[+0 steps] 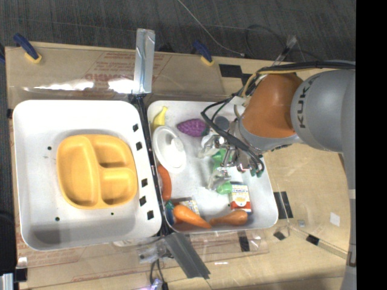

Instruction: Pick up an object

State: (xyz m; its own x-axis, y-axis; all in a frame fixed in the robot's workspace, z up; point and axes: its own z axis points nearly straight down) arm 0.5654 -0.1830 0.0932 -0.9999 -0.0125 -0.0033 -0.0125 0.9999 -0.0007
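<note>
Camera view, gripper low in right bin, beside green item, finger state unclear

Yellow divided tray in left bin; blue clamps on cardboard behind bins.

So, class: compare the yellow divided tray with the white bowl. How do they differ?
The yellow divided tray lies in the left bin; the white bowl lies in the right bin. The tray is larger and split into compartments; the bowl is a smaller single round dish. Both rest open side up.
</note>
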